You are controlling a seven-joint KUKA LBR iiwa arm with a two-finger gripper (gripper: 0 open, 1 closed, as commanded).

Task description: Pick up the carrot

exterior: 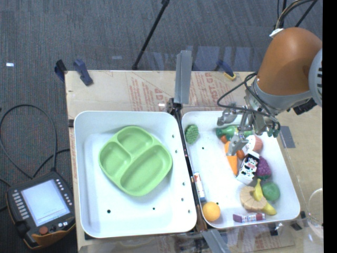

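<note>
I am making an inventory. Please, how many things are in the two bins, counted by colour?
Green: 4 (divided plate, round brush, vegetable, ball)
Orange: 2 (carrot, orange fruit)
Purple: 1 (grapes)
Yellow: 1 (banana)
Black-and-white: 1 (cow carton)
Total: 9

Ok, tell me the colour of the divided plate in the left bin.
Light green: the plate, seen clearly in the camera view.

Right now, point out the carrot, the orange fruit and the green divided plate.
carrot (233, 163): camera view, middle of its orange body.
orange fruit (211, 211): camera view, centre of its round top.
green divided plate (105, 168): camera view, outer left rim.
</note>
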